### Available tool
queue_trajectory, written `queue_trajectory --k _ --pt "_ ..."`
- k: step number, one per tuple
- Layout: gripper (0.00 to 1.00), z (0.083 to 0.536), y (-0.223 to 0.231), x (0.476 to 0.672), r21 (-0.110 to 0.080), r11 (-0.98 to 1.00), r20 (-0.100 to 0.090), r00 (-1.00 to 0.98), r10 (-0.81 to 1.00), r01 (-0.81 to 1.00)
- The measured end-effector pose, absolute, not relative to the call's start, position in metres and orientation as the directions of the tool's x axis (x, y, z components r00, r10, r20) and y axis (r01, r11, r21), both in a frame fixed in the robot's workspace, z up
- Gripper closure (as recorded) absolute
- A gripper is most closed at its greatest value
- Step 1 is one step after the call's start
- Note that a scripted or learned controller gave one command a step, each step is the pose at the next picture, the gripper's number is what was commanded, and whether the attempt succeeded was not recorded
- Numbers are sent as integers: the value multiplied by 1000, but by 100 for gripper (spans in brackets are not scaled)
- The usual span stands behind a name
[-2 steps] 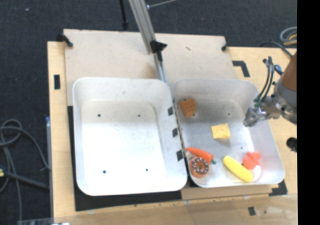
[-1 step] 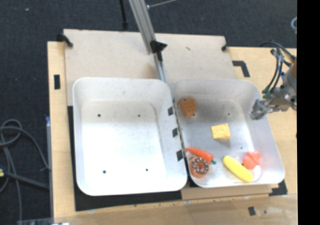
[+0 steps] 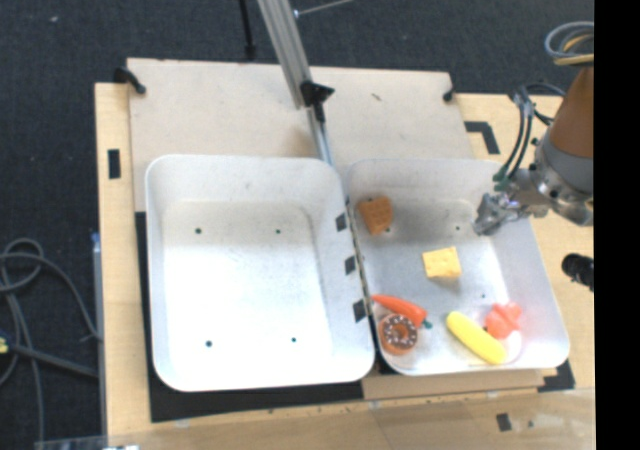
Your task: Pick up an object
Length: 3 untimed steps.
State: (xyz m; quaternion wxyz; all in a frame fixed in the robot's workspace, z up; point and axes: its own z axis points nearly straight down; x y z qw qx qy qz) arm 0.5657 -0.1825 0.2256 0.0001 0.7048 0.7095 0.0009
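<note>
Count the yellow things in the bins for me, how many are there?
2, both in the right bin: a yellow block near its middle, and a yellow banana by the near edge, beside a red toy. None seem hidden.

Bins (image 3: 170,238) look smooth matt plastic.
</note>
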Motion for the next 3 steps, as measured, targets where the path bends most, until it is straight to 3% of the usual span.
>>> queue_trajectory --k 3 --pt "100 243 -39 587 4 8 2 -8 1000 1000"
